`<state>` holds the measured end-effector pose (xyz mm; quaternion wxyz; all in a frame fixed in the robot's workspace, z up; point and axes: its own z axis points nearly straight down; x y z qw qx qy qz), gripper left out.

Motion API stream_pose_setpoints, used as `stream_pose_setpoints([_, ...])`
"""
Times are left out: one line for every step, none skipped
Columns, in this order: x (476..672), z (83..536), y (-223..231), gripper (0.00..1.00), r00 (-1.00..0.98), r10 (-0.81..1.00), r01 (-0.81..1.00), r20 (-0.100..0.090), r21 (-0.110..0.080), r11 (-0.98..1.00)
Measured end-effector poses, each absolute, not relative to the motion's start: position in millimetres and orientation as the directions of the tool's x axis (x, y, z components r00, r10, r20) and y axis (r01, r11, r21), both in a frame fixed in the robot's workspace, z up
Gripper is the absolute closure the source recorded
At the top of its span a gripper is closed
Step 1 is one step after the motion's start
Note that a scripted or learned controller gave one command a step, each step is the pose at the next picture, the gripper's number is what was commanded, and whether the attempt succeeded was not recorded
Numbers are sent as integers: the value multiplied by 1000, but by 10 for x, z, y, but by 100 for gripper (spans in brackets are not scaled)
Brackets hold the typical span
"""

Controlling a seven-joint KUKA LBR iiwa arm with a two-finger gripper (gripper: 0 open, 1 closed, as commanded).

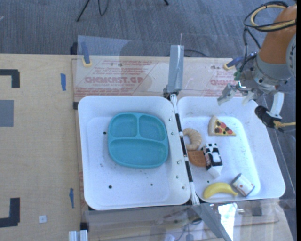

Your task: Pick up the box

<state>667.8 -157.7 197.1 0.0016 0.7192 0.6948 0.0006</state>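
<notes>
While the grey two-finger gripper (pixel 236 94) hangs spread wide and empty above the right white bin's (pixel 263 141) far edge, the small black-and-white carton box (pixel 213 157) lies near its left wall, awaiting pickup.

- Grey carpeted floor (pixel 141 19) across the top, with thin black tripod legs (pixel 91 8) standing on it.
- Pale wooden bench top (pixel 37 155) over the left side, marked with black tape corners (pixel 13 77) and short blue tape strips (pixel 63 81).
- Grey square patch (pixel 5 113) at the far left edge.
- Clear plastic sheet with red lettering (pixel 117 77) behind the bins, clipped by a yellow clamp (pixel 86 60).
- Grey upright post (pixel 176 68) at mid-back.
- Even, soft lighting throughout.
</notes>
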Motion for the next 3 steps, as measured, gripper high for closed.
stream_pose_setpoints([5632,1468,-1633,0,336,942,942,1,-5,-336])
stream_pose_setpoints([5949,1807,-1191,0,423,906,906,0,-1,-423])
stream_pose_setpoints([5173,1106,-1331,0,223,975,974,6,32,-223])
